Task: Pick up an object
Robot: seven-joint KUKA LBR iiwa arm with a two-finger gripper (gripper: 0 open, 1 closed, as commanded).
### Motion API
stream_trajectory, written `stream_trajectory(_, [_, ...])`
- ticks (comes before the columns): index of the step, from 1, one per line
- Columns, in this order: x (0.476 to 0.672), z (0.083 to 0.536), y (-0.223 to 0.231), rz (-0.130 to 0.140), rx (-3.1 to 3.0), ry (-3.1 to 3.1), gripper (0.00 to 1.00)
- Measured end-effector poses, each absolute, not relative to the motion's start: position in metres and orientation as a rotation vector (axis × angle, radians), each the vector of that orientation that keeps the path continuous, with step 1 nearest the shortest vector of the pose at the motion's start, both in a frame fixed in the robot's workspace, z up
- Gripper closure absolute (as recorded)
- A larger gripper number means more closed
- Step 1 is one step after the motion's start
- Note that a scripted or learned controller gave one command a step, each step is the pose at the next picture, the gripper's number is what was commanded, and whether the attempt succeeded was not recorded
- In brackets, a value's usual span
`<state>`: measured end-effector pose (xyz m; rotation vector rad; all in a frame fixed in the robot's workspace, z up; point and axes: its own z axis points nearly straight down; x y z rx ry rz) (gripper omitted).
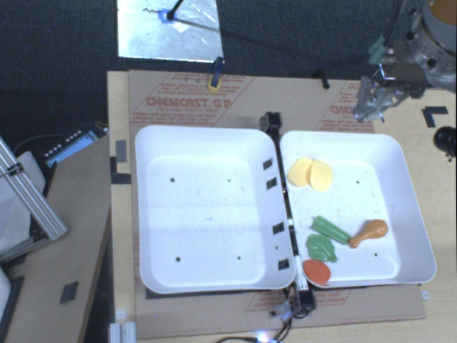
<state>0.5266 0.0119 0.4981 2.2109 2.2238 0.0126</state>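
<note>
The right bin (400, 191) holds several toy foods. Two pale yellow round slices (311, 174) lie near its back left. A green pod (331, 229) and a green leafy piece (320, 247) lie near the front, with an orange-brown drumstick (369, 232) to their right. A red-orange round piece (316, 271) rests at the bin's front left corner. My gripper (370, 107) hangs above the bench just behind the right bin's back rim, well apart from the foods. Nothing shows between its fingers.
The left bin (207, 206) stands beside the right one, with black clips (271, 164) along the shared wall. A shiny metal sheet (170, 18) lies at the back. A yellow clip (214, 83) sits on the cardboard behind the left bin.
</note>
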Motion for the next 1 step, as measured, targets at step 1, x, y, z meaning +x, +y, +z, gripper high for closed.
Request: stream_trajectory(1, [0.503,0.5379,0.0309,0.01,2.211,2.225,1.0])
